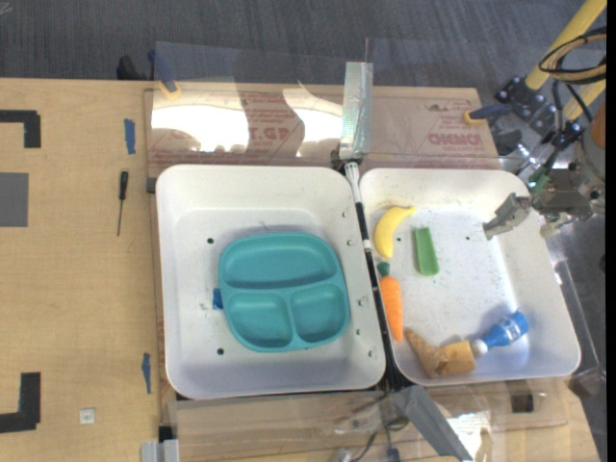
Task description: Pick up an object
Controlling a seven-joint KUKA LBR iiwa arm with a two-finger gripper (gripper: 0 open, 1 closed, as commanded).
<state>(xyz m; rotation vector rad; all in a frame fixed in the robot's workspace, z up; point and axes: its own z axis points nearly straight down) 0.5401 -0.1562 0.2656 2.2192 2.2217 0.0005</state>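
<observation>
Overhead, two white bins on a wooden worktop | left bin (pixel 183 200) holds a teal divided plate (pixel 282 290) | right bin (pixel 553 349) holds a banana (pixel 390 229), green block (pixel 424 250), carrot (pixel 392 306), brown lump (pixel 440 353) and blue bottle (pixel 502 333) | gripper (pixel 510 215) at frame right above right bin's upper right, jaws parted, grasping nothing.

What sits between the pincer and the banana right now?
In the camera view, the green block lies roughly between the pincer and the banana, slightly below the direct line. Otherwise it is bare white bin floor.
</observation>
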